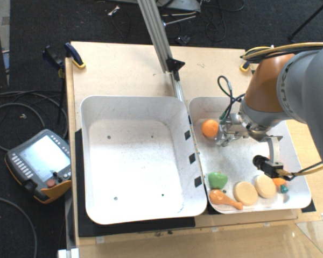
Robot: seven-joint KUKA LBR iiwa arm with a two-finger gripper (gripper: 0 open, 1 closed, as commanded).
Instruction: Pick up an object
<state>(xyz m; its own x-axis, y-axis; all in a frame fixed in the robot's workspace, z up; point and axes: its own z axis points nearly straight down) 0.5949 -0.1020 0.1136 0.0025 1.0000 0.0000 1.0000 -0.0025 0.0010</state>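
Observation:
In the right bin (296,160), an orange ball (209,128) lies near the left wall at the far end. My gripper (224,136) hangs low just to the right of the ball, close beside it, and the ball is not visibly inside the gripper. Along the near edge of the same bin lie a green piece (217,179), an orange pear-shaped piece (225,199) and two beige rounds (246,193) (266,186). A small orange and teal piece (282,183) sits at the near right corner.
The left bin (91,144) stands beside the right one, their walls touching in the middle. A slanted metal rail (156,28) runs down to the bins' far junction. A teach pendant (39,165) lies on the floor at left.

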